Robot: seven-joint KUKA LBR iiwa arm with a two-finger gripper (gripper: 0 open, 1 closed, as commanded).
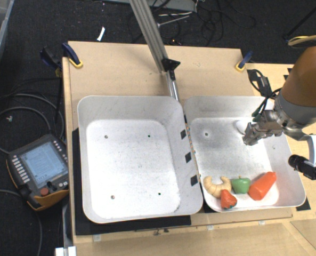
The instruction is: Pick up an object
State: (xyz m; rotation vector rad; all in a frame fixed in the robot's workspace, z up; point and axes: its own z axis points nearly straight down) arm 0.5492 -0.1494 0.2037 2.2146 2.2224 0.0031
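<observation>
seemingly empty, the gripper (250, 137) hovers; orange carrot (262, 186) lies diagonal, tip lower-left.

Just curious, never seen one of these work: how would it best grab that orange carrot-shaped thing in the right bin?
Probably across the orange carrot's thick middle, coming straight down from above. It lies tilted against the right bin's near wall, with the green pepper close on its left, so the gripper has little room sideways.

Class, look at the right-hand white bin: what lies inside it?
Inside the right bin, along its near edge: a cream curved piece, green pepper, red strawberry and orange carrot. The gripper covers some floor.
</observation>
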